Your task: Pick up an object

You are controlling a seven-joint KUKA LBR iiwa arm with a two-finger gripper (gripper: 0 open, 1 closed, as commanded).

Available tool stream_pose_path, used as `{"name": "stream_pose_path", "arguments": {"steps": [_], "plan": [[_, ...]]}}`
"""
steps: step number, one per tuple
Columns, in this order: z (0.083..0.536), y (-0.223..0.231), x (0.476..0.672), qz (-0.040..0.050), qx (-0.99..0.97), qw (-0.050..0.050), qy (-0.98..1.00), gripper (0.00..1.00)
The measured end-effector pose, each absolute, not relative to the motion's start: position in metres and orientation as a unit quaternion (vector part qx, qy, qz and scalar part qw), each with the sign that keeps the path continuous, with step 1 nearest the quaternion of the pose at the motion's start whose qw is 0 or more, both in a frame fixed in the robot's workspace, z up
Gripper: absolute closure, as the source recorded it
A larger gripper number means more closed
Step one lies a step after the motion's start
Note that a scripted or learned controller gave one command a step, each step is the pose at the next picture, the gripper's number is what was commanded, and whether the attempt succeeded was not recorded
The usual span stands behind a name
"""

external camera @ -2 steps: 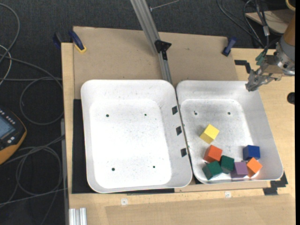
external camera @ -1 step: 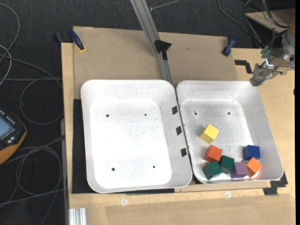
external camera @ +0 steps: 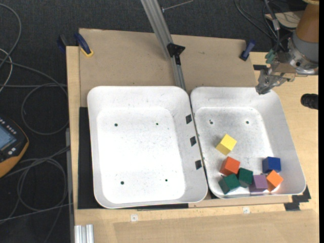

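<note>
You are looking down at a slant on a wooden table that carries two shallow white bins side by side. The left bin has a speckled floor with four small dark dots. The right bin holds seven small blocks, all cube-like, so none has a long axis to speak of. A yellow block sits alone near the middle of the bin floor, turned so one corner points toward the bin's near edge. The other six cluster in the near right corner — a red-orange block, two dark green blocks touching each other, a purple block, an orange block and a blue block. Most of them sit skewed to the bin walls, each at its own angle. The arm reaches in from the right, and its end effector hangs over the far right corner of the right bin, well apart from every block — you cannot tell from here how wide it stands. Nothing is seen between its tips. Blue clamps grip the table's far edge, and a grey metal pole slants down to meet the bins.
</note>
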State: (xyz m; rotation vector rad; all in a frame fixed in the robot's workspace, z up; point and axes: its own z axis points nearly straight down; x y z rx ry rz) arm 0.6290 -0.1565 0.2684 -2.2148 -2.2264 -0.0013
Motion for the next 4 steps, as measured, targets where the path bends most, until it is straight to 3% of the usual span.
{"name": "stream_pose_path", "arguments": {"steps": [2, 3, 4], "plan": [[0.270, -0.053, 0.643, -0.0014, -0.705, 0.000, -0.710, 1.00], [0.266, -0.006, 0.638, -0.0002, -0.705, 0.001, -0.709, 1.00], [0.261, 0.046, 0.653, -0.0016, -0.705, 0.000, -0.709, 1.00]]}}
